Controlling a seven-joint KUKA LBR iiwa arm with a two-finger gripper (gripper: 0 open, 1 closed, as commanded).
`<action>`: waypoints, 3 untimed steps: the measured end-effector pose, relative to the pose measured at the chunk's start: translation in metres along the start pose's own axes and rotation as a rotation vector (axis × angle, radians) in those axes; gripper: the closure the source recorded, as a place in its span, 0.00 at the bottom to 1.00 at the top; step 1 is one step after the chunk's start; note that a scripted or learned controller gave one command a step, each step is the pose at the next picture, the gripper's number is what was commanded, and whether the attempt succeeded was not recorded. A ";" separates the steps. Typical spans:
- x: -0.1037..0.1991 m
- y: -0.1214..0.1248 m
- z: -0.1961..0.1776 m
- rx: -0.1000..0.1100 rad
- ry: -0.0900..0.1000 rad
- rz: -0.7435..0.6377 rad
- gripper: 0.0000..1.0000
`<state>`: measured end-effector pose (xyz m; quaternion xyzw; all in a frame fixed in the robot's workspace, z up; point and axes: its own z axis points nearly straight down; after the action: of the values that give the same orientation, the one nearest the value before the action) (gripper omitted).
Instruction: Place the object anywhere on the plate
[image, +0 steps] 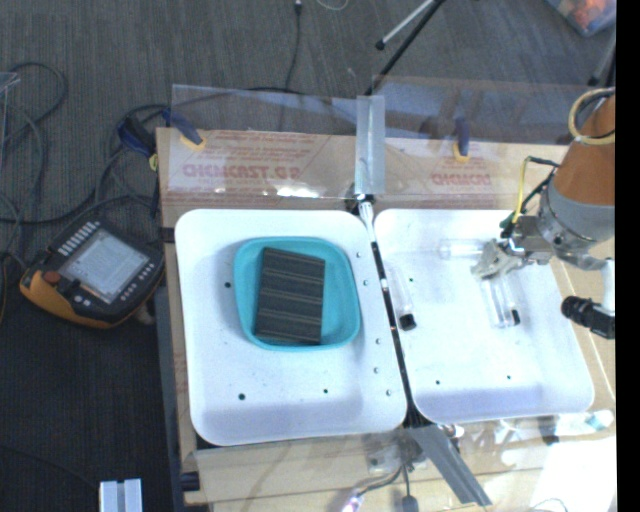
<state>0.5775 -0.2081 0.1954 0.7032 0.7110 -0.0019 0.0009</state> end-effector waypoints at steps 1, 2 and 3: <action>0.000 0.000 0.000 0.000 0.000 0.000 0.00; -0.015 -0.075 -0.029 0.001 0.003 0.087 0.00; -0.006 -0.093 -0.145 -0.001 0.001 0.188 0.00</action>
<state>0.4844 -0.2148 0.3406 0.7667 0.6420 -0.0012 0.0012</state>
